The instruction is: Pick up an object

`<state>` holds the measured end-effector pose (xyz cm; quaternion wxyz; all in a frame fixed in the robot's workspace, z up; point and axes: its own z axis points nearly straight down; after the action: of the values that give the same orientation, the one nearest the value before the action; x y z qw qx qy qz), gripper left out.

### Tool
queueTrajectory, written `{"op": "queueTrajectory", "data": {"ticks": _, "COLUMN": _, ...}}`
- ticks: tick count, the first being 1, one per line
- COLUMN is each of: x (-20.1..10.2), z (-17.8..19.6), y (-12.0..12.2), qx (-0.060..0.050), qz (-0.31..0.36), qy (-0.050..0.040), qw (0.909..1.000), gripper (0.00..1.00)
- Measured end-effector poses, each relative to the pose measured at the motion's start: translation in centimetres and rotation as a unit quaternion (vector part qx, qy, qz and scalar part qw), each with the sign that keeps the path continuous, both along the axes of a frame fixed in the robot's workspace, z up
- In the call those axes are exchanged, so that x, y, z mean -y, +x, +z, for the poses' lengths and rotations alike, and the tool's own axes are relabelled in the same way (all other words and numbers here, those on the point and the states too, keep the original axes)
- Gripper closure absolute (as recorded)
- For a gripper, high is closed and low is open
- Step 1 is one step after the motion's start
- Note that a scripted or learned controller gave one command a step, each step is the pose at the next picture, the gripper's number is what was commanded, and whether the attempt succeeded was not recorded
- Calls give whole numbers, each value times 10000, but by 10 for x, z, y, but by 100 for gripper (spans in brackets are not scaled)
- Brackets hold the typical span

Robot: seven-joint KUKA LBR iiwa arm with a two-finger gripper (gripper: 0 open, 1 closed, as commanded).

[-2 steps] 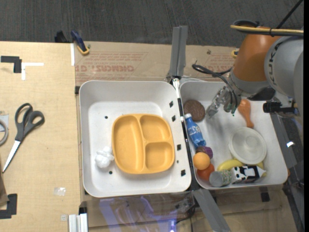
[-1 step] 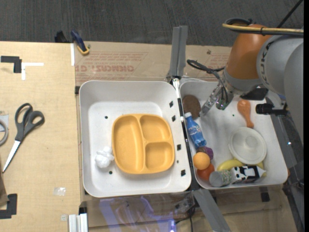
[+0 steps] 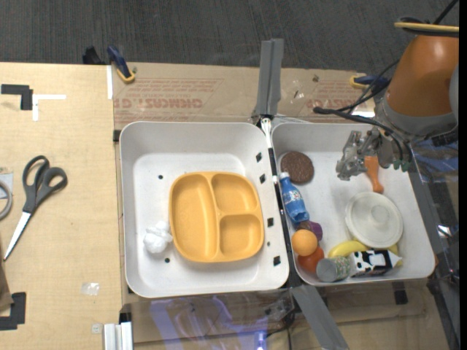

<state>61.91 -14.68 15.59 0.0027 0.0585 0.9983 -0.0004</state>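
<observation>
Jaws over right bin, beside orange carrot; grip state unclear.

The arm is cut off at the right edge, and the gripper overlaps an orange object.
</observation>
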Motion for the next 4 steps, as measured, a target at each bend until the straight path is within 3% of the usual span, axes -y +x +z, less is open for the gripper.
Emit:
{"op": "queueTrajectory", "data": {"ticks": 1, "x": -24, "z": -62, "y": 30, "qx": 2, "qz": -1031, "qy": 9, "qw": 9947, "gripper": 100}}
{"op": "queueTrajectory", "data": {"ticks": 2, "x": -25, "z": -51, "y": 32, "qx": 33, "qz": -1021, "qy": 6, "qw": 9948, "gripper": 100}}
{"op": "queueTrajectory", "data": {"ticks": 3, "x": 53, "z": -62, "y": 13, "qx": 7, "qz": -847, "qy": 1, "qw": 9964, "gripper": 100}}
{"op": "queueTrajectory", "data": {"ticks": 4, "x": -19, "z": 69, "y": 5, "qx": 11, "qz": -819, "qy": 7, "qw": 9966, "gripper": 100}}
